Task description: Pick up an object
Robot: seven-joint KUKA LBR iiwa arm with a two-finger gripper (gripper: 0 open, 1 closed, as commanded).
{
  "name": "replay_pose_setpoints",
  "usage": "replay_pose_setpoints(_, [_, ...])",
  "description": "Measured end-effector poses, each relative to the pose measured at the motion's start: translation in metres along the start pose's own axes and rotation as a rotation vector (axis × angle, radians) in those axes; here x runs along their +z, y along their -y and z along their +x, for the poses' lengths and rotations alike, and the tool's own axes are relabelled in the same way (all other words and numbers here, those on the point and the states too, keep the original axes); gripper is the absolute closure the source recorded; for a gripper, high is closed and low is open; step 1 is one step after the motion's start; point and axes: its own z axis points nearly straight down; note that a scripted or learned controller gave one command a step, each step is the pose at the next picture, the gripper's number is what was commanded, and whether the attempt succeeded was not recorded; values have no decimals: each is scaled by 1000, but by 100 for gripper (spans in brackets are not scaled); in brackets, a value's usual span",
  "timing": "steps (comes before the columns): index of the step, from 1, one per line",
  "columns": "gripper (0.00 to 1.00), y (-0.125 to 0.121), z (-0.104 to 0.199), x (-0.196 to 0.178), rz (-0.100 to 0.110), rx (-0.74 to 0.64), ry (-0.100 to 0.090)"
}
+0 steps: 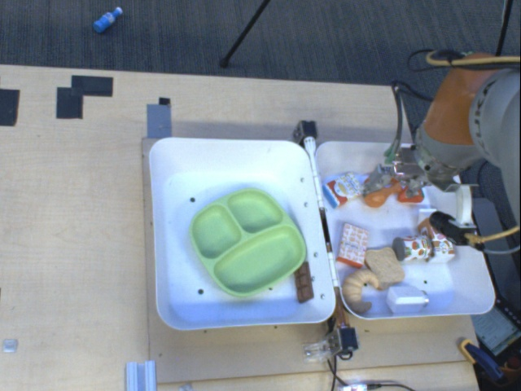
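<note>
The arm enters from the right, its orange band above the wrist, and the gripper (396,179) is down in the upper part of the right bin (480,300). Right at its tip lies an orange toy (383,194), with a red-and-white packet (343,187) just to the left of it. Whether the gripper is spread or pressed together cannot be told from here, and nothing is plainly seen pinched.

The other things lie toward the front of the bin from the gripper: a red-and-white patterned card (353,243), a slice of bread (384,265), a croissant (359,287), a small printed can (419,248) lying on its side with its long axis running left to right, and a white block (405,300) near the front wall. The orange toy is by far the nearest candidate.

The left bin (171,218) holds a green divided plate (248,240) and a brown bar (303,283) by its right wall. Both bins sit on a pale wooden worktop (73,243); beyond it is dark carpet with a blue bottle (107,19) on it.
</note>
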Motion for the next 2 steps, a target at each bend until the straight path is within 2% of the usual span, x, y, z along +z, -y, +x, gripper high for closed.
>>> replay_pose_setpoints(1, [0,-24,8,29,-11,-1,2])
replay_pose_setpoints(2, [100,-27,10,17,-17,-6,-1])
